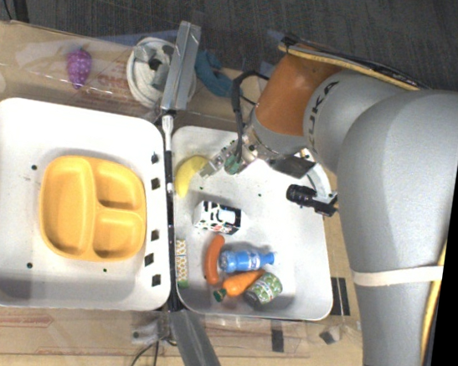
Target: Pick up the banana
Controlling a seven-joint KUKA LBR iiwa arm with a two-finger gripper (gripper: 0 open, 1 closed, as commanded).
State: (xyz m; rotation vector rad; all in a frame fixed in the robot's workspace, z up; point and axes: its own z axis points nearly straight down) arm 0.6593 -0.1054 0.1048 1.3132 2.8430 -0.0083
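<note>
At the far left corner of the right bin [320, 258], the banana [185, 175] lies against the dividing wall, its long axis running roughly near-to-far. From the camera view, the gripper [225, 161] sits just right of the banana's far end, very close, perhaps touching it. Whether its fingertips are spread or closed I cannot tell; they are too small and dark here. Nothing visibly sits between them. My judgement: the move turns on shifting slightly left and nearer to straddle the banana's width.

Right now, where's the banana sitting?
The banana lies in the right bin, against its left wall near the top corner, just left of the gripper and above the black-and-white object.
</note>
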